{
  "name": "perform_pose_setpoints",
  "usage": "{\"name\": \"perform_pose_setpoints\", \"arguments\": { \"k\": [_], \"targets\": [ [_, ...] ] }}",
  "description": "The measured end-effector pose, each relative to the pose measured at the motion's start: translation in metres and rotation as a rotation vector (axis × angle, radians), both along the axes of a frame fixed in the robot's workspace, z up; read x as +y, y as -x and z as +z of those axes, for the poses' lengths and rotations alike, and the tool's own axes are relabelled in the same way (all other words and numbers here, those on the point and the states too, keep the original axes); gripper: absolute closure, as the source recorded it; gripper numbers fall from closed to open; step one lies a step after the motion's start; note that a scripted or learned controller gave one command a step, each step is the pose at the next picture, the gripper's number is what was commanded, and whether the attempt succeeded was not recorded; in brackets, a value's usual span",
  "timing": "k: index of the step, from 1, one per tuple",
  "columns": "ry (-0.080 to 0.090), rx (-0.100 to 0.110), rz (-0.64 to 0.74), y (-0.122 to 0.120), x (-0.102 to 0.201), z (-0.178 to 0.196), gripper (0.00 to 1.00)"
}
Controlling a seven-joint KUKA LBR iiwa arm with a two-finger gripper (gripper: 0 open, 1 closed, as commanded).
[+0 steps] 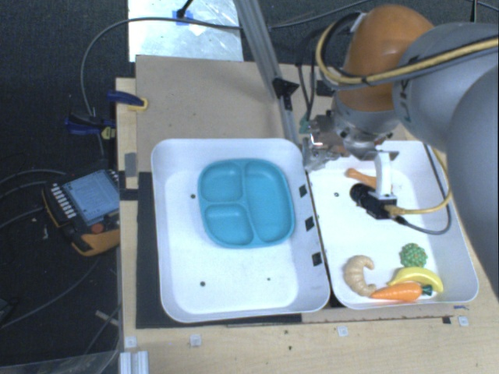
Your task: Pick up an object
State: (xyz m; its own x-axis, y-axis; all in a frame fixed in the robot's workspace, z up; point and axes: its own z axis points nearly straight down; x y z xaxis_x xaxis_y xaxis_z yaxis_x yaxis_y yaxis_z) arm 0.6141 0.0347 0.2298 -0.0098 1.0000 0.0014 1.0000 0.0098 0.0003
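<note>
My gripper (321, 151) hangs over the far left corner of the right bin (452, 232), close to the wall shared with the left bin. A small orange piece (360, 175) lies in the right bin just right of the gripper and apart from it. At the near end of that bin lie a tan croissant (359, 273), an orange carrot (398, 291), a yellow banana (421, 278) and a green broccoli (413, 253). The arm hides part of the bin's far end.
The left bin (179, 279) holds a blue divided plate (245, 202) in its far half. A slanted metal pole (261, 45) stands behind the bins. Clamps and a handheld device (87, 206) lie off the bench at left.
</note>
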Motion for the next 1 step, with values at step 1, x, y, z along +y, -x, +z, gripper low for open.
{"name": "perform_pose_setpoints", "arguments": {
  "k": [1],
  "targets": [
    [-0.001, 0.000, 0.000, 0.0055, 0.0433, -0.0003, 1.00]
  ]
}}
